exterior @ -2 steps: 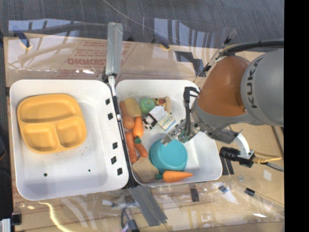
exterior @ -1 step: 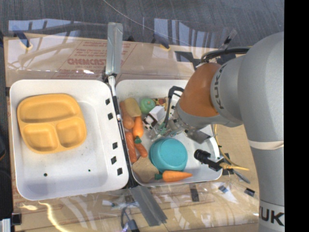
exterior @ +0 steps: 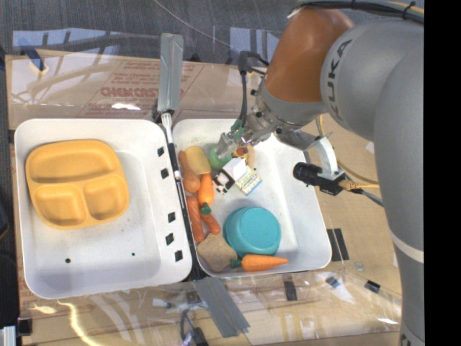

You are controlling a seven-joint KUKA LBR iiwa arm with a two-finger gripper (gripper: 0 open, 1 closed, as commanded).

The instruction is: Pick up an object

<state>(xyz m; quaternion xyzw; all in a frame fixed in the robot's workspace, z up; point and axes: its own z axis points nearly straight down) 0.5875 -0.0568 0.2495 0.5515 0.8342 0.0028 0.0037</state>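
So we had the arm (exterior: 360, 71) reaching in from 3 o'clock, wrist hanging over the 12 o'clock end of the right bin (exterior: 306, 215). The gripper (exterior: 241, 141) sat low over a crowded patch there, and honestly we couldn't tell whether the jaws were clenched or released, because the wrist hid them.

Right under it was a green item (exterior: 218, 153) touching a small white box with dark marks (exterior: 234, 173), and a little checkered card (exterior: 250, 184) lay just beside that toward 4 o'clock. A pale yellowish piece (exterior: 196, 161) sat at 9 o'clock from the gripper, against the bin's left wall. Below it a row of orange carrots (exterior: 205, 189) ran down toward 6 o'clock, all packed tight. A teal bowl (exterior: 252, 230) filled the bin's middle, with a tan wedge (exterior: 215, 251) at its 7 o'clock and another carrot (exterior: 263, 262) along the bottom edge.

The left bin (exterior: 94, 258) held a yellow divided tray (exterior: 75, 181), well apart from the action. A black cylinder (exterior: 317, 176) on a bracket stuck out at the arm's 4 o'clock side, over the right rim.
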